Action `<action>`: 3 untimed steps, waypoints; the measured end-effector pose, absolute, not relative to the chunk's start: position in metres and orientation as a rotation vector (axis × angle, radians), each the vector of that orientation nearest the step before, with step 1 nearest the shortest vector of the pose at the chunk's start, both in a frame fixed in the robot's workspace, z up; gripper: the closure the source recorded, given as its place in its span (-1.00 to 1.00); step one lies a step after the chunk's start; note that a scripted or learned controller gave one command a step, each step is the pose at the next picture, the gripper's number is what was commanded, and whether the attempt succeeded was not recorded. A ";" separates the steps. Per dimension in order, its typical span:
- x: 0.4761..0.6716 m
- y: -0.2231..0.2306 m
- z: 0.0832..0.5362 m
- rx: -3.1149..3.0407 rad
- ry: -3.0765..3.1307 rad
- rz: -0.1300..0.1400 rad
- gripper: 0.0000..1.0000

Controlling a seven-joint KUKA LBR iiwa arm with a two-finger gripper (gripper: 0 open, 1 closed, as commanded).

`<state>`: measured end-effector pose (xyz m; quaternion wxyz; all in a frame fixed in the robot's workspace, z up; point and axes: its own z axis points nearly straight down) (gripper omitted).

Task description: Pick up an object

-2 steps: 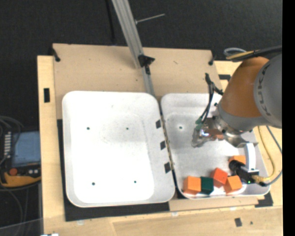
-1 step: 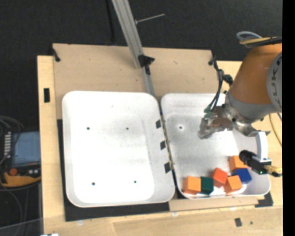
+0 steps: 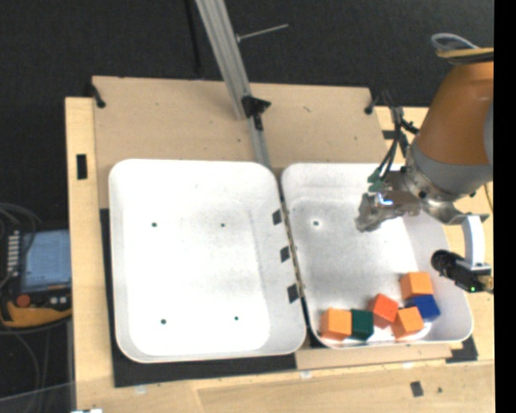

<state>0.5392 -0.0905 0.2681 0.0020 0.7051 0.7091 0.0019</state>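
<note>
Blocks (image 3: 378, 317) sit clustered at the right bin's (image 3: 344, 188) near edge, seemingly untouched. End effector (image 3: 371, 213) hovers well apart above bare floor; its finger state I cannot tell, so grasping remains

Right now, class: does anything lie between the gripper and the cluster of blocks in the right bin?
Nothing visible does. The gripper hangs over bare floor of the right bin; the blocks sit along its near edge, with open white floor between.

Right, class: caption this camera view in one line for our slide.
Gripper above the right bin; coloured blocks cluster at its near edge.
</note>
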 end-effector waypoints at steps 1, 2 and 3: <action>0.534 -0.035 0.253 2.215 2.228 0.001 1.00; 0.526 0.024 0.251 2.214 2.230 0.002 1.00; 0.509 0.082 0.244 2.214 2.231 0.000 1.00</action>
